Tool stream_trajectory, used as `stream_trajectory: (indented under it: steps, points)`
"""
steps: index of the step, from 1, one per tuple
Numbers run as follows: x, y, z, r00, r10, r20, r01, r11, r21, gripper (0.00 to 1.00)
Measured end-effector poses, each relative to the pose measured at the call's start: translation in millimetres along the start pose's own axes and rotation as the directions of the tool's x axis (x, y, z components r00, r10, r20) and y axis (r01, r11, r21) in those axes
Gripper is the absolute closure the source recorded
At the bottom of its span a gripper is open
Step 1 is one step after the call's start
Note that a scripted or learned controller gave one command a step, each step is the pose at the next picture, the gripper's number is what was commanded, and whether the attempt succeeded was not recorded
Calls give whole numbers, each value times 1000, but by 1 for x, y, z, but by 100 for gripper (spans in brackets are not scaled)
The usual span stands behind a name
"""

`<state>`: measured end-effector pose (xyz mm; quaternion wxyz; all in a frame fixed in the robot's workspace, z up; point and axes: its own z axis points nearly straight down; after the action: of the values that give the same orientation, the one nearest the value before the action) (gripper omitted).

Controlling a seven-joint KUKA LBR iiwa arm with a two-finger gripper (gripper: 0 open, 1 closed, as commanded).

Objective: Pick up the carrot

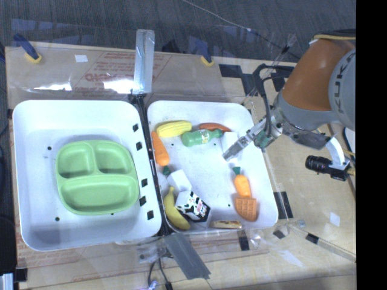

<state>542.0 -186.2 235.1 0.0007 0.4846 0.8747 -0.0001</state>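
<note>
A short orange carrot [242,186] with a small green top lies in the right bin [199,109] near its right wall. Just in front of it sits an orange waffle-like piece [246,208]. A second long orange piece [160,150], also carrot-like, lies along the bin's left wall. My gripper [233,150] hangs over the right part of this bin, a little behind and left of the short carrot, apart from it. Nothing shows held in it.
The right bin also holds a corn cob [174,128], a green bottle [201,138], a red piece [214,126], a white block [179,179], a banana [173,211], a black-and-white toy [195,207] and a brown biscuit [227,225]. A green divided plate [95,176] sits in the left bin.
</note>
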Motion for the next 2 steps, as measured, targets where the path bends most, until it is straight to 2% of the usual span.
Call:
stream_trajectory:
  steps: [1, 2]
  points:
    - [-2, -43, 86, 995, -99, -7, 99, 995, 5, 0]
    - [25, -29, 144, 984, 177, -5, -177, 984, 4, 0]
